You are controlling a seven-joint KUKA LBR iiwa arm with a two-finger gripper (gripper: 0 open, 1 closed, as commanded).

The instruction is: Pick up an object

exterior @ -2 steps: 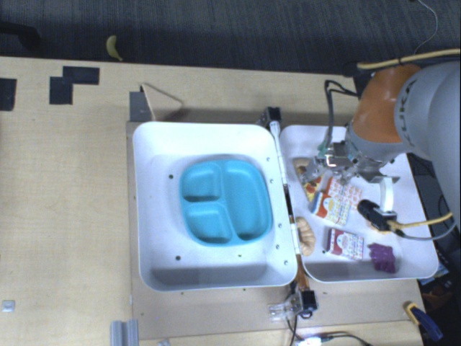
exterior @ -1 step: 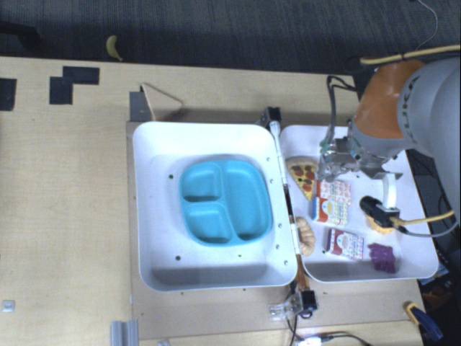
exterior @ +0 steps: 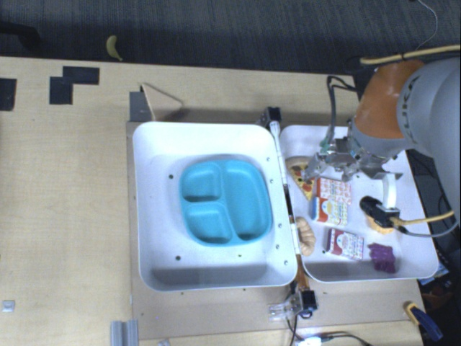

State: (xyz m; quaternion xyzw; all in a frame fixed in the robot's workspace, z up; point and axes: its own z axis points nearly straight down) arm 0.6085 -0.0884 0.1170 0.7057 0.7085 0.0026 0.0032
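— What takes up the room on the bench (exterior: 65, 215)?

— Two white bins side by side. The left bin (exterior: 155, 193) holds a blue divided tray (exterior: 223, 200), lying flat in its middle. The arm (exterior: 403, 107) reaches in from the right and covers the far right corner of the right bin (exterior: 302, 139).

— And the gripper?

— The gripper (exterior: 333, 166) hangs over the right bin's far half, just above the top edge of the larger carton (exterior: 333, 200). Whether it is wide or narrow I cannot tell. I see nothing held in it.

— Which things could be picked?

— All lie in the right bin. The larger carton is red and white and lies flat near the centre. A smaller carton (exterior: 344, 245), similarly printed, lies just nearer the front. A purple block (exterior: 382, 256) sits beside it, towards the front right corner. A tan lumpy toy (exterior: 306, 235) rests against the left wall.

— Anything unclear?

— An orange and yellow piece (exterior: 300, 177) beside the gripper is too small to identify.
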